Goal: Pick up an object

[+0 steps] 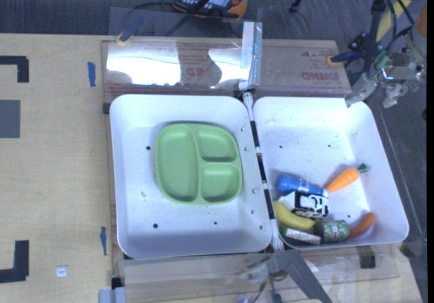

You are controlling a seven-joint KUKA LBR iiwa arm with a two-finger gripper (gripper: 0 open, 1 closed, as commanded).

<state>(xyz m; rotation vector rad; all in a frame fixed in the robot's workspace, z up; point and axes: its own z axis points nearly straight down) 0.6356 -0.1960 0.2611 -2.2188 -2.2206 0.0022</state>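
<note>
The grey metal pincer [385, 88] hangs over the far right corner of the right shallow white plastic bin [319, 125], and whether it is clenched or released cannot be told. In that bin's near half lie an orange toy carrot with a green tip [344, 179], a blue-and-white tube [300, 185], a yellow banana [293, 217], a black-and-white packet [312, 204], a small green can [334, 230] and an orange-red sausage-shaped piece [364, 223]. The left shallow white bin [129, 179] carries a pale green divided plastic plate [198, 163] at its centre.
</note>
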